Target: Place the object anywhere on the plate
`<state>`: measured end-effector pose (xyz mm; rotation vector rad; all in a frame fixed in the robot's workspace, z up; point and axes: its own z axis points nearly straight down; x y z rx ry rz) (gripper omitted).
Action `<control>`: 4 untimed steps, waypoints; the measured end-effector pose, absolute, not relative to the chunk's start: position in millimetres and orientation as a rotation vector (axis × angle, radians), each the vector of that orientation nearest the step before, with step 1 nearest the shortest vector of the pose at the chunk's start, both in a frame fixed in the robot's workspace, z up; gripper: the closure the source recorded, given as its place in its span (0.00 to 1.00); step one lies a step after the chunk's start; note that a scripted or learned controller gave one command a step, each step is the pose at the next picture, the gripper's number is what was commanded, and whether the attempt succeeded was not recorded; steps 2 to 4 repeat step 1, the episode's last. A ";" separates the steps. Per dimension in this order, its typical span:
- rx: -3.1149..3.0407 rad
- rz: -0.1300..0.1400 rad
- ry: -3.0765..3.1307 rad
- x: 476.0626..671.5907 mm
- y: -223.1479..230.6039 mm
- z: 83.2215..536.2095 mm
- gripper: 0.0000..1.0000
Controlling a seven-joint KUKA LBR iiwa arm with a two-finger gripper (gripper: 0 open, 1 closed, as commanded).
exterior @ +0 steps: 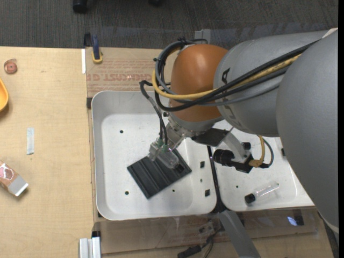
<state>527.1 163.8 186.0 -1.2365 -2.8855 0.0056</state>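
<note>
Hovering over the dark ribbed plate (159, 174) in the left bin (102, 144), the pincer (164, 153) is gripping a small clear object (170, 158), seemingly for release.

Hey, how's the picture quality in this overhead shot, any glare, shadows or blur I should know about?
Camera view: lighting is even and soft; the orange band carries a mild sheen, no harsh glare. The arm casts a faint shadow on the left bin near the black ridged plate. The gripper looks slightly soft; the clear tube is small and indistinct.
</note>
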 end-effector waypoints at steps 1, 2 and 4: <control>-1.237 0.005 -2.886 527.3 163.7 186.1 0.00; -1.237 0.005 -2.886 527.3 163.7 186.1 0.00; -1.237 0.005 -2.886 527.3 163.7 186.1 0.00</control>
